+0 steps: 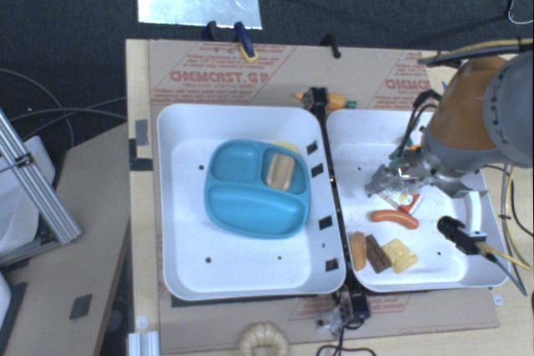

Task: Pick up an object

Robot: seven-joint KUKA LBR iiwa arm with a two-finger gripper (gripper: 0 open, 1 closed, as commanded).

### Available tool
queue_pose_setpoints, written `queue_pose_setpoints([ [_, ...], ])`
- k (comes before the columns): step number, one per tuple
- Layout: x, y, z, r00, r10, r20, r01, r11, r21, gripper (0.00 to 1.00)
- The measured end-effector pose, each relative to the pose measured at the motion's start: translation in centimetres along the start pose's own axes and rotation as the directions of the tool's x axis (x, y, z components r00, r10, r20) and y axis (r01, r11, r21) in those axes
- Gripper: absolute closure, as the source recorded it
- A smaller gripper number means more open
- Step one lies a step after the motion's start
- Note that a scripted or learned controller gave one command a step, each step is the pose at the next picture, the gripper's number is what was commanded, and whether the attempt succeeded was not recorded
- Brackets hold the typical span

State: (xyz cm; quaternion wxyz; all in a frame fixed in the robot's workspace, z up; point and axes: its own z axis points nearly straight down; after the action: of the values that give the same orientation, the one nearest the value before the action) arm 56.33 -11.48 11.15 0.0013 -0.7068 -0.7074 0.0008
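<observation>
Two white bins sit side by side on the counter. Over the right bin [467,263] the jaws [392,182] hang low — whether they are parted or closed cannot be told. Just below them lies a sausage [394,218], apparently untouched. Nearer the front edge — a bread stick [358,250], a brown block [377,253], a cheese wedge [400,255].

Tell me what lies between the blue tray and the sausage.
In the camera view, the black-clipped seam where both bins meet, then bare white floor, separates the blue tray from the sausage.
</observation>
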Motion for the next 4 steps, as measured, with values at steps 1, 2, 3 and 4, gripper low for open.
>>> queue_pose_setpoints([
  [1,-0.3,0.3,2.2,1.0,0.003,0.007,-0.003,1.0,-0.011,0.0],
  [2,-0.3,0.7,0.8,1.0,0.002,0.009,-0.002,1.0,-0.026,1.0],
  [3,-0.6,0.0,-5.1,1.0,0.0,0.002,0.0,1.0,-0.009,1.0],
  [4,-0.4,0.6,-11.4,1.0,-0.003,0.002,0.003,1.0,-0.011,1.0],
])
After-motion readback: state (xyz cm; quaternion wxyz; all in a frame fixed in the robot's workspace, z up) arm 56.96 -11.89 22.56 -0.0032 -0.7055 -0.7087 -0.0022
